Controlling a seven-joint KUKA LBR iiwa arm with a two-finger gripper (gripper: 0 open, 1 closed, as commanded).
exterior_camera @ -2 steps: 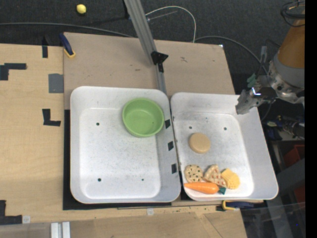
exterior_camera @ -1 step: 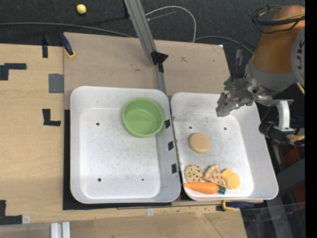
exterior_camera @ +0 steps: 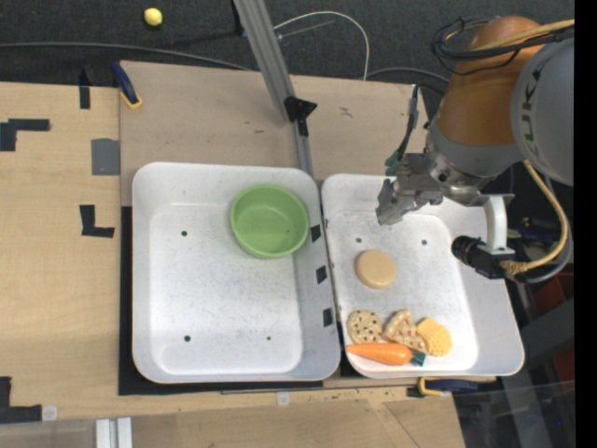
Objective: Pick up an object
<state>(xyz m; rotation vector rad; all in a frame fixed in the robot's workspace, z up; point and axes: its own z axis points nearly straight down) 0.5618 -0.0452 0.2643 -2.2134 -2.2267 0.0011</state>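
Partial letters "UK" on the grey arm (exterior_camera: 550,91); fingers (exterior_camera: 390,208) over right bin (exterior_camera: 485,343), state indiscernible.

You see a light brown bench (exterior_camera: 215,129) with two white bins side by side on it. The left bin (exterior_camera: 159,278) sits near the middle of the bench. The right bin (exterior_camera: 485,334) touches it along one edge, at about 3 o'clock from it. A grey pole (exterior_camera: 266,49) slants across the bench at 12 o'clock from the bins. A blue and yellow clamp (exterior_camera: 126,84) grips the bench edge at about 10 o'clock. Black tape bits (exterior_camera: 90,220) and a grey patch (exterior_camera: 105,156) lie flat on the wood at 9 o'clock from the left bin.
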